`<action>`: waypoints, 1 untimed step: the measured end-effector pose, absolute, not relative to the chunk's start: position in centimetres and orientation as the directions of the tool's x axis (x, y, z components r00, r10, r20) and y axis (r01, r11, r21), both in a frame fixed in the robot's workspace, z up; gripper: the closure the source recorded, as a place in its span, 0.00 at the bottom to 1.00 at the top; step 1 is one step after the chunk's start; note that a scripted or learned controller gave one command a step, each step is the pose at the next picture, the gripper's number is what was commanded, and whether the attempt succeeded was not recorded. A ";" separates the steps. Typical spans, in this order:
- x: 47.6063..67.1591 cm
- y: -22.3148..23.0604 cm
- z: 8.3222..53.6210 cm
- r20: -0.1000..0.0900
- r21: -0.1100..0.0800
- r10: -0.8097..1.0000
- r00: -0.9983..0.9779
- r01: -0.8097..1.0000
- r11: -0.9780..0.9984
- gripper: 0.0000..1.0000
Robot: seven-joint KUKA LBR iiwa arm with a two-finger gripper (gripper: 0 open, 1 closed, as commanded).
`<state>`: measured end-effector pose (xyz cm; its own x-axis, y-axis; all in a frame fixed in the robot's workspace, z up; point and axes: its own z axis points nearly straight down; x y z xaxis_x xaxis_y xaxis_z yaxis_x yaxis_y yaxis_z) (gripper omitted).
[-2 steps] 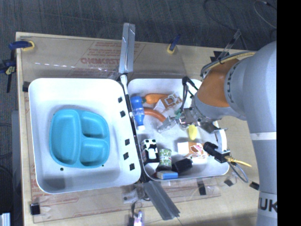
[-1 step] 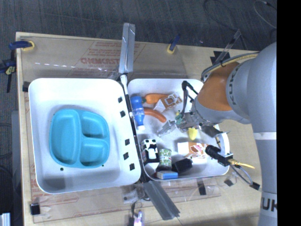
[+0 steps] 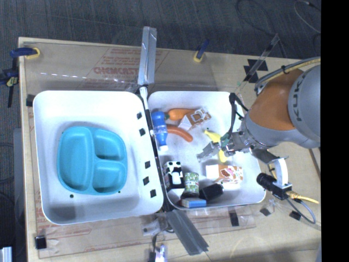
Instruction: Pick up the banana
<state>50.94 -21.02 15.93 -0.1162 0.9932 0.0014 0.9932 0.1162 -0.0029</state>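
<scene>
The end effector [image 3: 214,148] sits low inside the right bin [image 3: 163,100], its metal tip over the yellow banana [image 3: 217,141], which lies near the middle of that bin, partly covered by it. Whether it is gripping the banana cannot be told from this angle.

Just below it lies one white carton with red print [image 3: 226,173]. Left of the banana are two orange pieces, one carrot-like [image 3: 179,134] and one rounder [image 3: 178,114], and one brown-and-white packet [image 3: 198,116]. One blue bottle [image 3: 158,126] lies along the bin's left wall. Near the front edge sit one black-and-white panda toy [image 3: 174,173], one green can [image 3: 191,182], one black object [image 3: 211,191] and one blue-and-white item [image 3: 193,202].

The left bin [image 3: 43,108] holds one turquoise divided tray [image 3: 92,160] with three compartments. Both bins rest on the table [image 3: 65,51].
</scene>
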 end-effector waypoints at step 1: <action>58.2 -21.0 8.9 0.001 -0.004 0.990 -0.140 0.990 0.140 0.00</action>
<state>58.25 -20.96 8.89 -0.1397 0.9902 0.0014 0.9902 0.1397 -0.0035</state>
